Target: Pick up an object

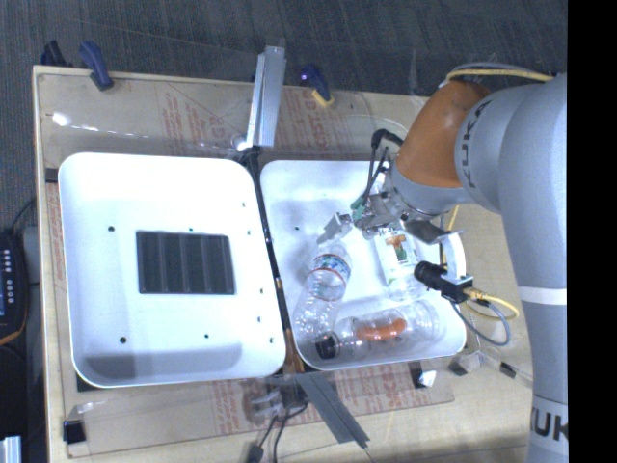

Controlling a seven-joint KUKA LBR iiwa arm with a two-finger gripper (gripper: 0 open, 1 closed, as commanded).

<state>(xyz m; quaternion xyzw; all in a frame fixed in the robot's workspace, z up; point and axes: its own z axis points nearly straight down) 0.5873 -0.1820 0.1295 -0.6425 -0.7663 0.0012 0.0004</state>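
The right bin (289,186) holds three things. A clear plastic bottle (323,287) with a blue-and-white label lies near the bin's middle. Along the front wall lies a second clear bottle (386,331) with a black cap on its left end and something orange inside. A small white item (395,258) with an orange mark lies by the right wall. My gripper (355,220) hangs low in this bin, just above and behind the labelled bottle and left of the white item. I see nothing held in it.
The left bin (87,191) has a dark ribbed rectangle (185,262) on its floor. A metal bar (264,95) stands at the back between the bins. Cables (482,307) trail off the wrist past the right bin's right wall. Blue clamps (94,64) grip the bench's back edge.
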